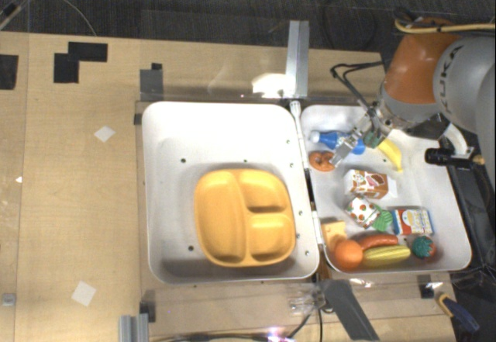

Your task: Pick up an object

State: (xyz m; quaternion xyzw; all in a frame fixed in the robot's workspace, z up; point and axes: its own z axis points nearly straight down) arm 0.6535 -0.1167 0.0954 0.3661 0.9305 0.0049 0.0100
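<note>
Over the right bin (457, 247), the end effector (350, 145), grip unclear, meets a glossy blue object (325, 139).

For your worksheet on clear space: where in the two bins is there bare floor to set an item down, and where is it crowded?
Left bin: bare floor rings the yellow tray, widest behind it. Right bin: toys crowd the front and middle; the gripper hovers at the back left. Bare floor lies along its right side.

The left bin (167, 177) is open around its yellow tray (244, 216); the right bin's (457, 243) near end is crowded with toys (380, 243).
</note>
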